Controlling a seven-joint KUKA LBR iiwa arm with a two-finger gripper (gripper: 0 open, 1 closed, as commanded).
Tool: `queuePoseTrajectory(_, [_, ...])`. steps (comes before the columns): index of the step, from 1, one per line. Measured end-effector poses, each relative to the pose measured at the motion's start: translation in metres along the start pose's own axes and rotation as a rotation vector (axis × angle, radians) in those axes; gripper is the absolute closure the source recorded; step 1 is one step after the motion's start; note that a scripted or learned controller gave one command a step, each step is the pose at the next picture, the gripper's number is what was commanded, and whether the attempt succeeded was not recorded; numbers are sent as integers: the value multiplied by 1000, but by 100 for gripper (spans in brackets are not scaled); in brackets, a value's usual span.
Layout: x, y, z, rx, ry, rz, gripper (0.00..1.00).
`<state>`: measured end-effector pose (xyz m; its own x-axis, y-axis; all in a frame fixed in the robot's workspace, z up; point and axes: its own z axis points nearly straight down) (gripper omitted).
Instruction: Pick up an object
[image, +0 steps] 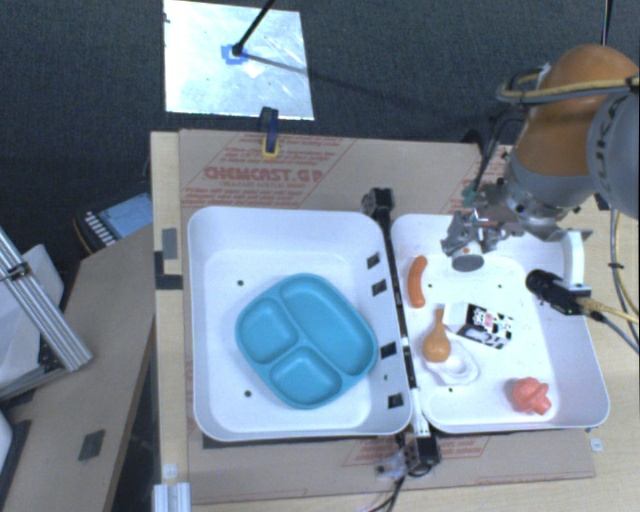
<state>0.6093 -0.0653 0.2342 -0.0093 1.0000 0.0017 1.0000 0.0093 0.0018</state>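
Note:
My gripper (467, 250) hangs over the back middle of the right bin (590, 385). Nothing can be seen held in it. An orange sausage-shaped piece (416, 281) lies just to its left near the bin's left wall. In front of the gripper lies a small black-and-white patterned block (487, 325). An orange pear-shaped toy (437, 340) rests beside a white piece (458, 368). A pink-red toy (530, 394) sits in the front right corner.
The left bin (215, 400) holds a blue divided plate (304, 341). A black divider strip (392, 300) runs between the two bins. The arm's orange band and grey wrist (570, 130) loom over the right bin's back right.

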Motion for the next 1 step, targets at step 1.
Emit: queuePoseTrajectory(1, [50, -12, 10, 2, 0, 0, 100])
